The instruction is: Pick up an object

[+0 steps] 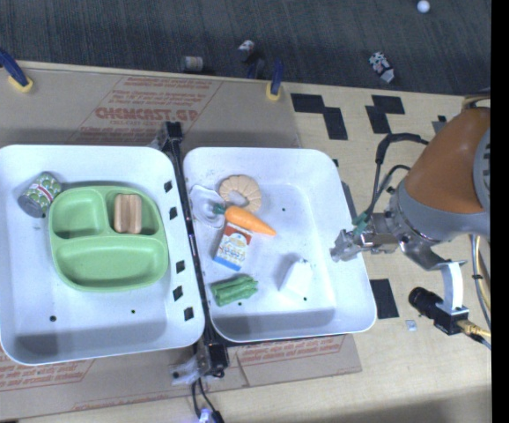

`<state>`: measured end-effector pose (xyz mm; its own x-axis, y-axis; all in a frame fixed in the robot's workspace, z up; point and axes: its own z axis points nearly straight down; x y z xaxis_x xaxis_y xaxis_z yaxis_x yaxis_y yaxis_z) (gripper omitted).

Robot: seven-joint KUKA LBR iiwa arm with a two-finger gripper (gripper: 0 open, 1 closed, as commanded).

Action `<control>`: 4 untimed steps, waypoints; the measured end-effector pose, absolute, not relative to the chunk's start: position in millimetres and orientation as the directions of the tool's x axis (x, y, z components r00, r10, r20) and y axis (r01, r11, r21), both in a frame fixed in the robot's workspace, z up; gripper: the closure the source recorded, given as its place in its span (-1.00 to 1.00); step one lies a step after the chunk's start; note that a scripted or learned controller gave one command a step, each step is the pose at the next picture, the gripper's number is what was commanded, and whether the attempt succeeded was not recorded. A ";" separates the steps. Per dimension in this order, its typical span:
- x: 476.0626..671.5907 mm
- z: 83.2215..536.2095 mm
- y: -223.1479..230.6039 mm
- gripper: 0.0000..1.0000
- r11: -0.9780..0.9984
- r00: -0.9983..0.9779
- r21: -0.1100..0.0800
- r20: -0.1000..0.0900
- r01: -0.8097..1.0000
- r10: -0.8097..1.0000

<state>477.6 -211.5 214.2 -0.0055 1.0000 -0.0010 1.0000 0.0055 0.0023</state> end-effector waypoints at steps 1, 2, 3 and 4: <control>477.7 234.0 -211.6 1.00 0.006 -0.006 0.003 -0.001 1.000 1.000; 477.2 223.9 -203.3 1.00 0.008 -0.008 -0.001 0.000 1.000 1.000; 519.3 211.3 -211.0 1.00 0.006 -0.006 -0.001 0.000 1.000 1.000; 519.3 211.3 -211.1 -1.00 0.006 -0.006 -0.001 0.000 1.000 1.000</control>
<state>519.3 -211.1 211.3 -0.0062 1.0000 0.0002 1.0000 0.0062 -0.0011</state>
